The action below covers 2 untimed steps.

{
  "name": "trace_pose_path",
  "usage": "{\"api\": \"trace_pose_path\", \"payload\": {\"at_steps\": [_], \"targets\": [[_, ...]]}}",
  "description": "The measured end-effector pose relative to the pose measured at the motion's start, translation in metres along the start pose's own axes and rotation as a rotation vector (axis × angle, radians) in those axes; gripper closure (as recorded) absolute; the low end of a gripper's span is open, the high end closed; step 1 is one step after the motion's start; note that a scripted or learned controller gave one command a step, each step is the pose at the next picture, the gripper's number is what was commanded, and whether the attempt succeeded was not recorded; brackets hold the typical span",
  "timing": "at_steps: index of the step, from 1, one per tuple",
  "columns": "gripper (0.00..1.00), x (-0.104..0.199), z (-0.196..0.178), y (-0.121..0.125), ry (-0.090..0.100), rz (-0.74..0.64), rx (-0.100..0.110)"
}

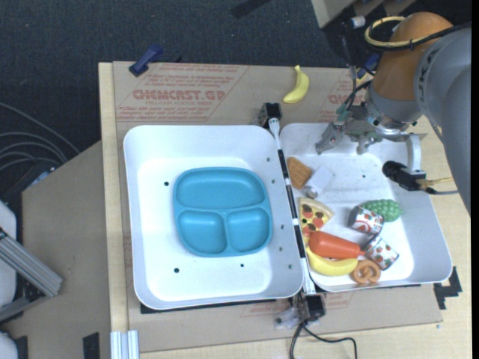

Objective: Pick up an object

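Gripper: fingers spread, holding nothing, over right bin | Toy carrot, pizza slice: bin's near end

- The robot arm is cut off by the top and right edges, so its base and most of its length are out of sight.
- The gripper is small and partly blurred; its fingers blend into the metal fittings around them.
- A yellow banana in the right bin is mostly covered by a carrot lying across it.
- A small can near the pretzel has a label too small to read.
- A pale shape beside the bread slice blends into the white bin floor and cannot be identified.
- Grey cables run off the left edge.
- A metal rail at lower left is cut off by the edge.
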<state>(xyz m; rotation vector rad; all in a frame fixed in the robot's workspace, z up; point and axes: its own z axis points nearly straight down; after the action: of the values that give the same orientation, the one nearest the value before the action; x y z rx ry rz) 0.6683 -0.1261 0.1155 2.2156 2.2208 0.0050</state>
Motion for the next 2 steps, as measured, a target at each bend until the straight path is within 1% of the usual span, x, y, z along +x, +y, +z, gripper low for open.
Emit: {"api": "trace_pose_path", "payload": {"at_steps": [1, 2], "targets": [[0.0, -0.01, 0.031, -0.003, 0.002, 0.003, 0.009], [1.0, -0.009, 0.02, -0.002, 0.001, 0.003, 0.007]]}}
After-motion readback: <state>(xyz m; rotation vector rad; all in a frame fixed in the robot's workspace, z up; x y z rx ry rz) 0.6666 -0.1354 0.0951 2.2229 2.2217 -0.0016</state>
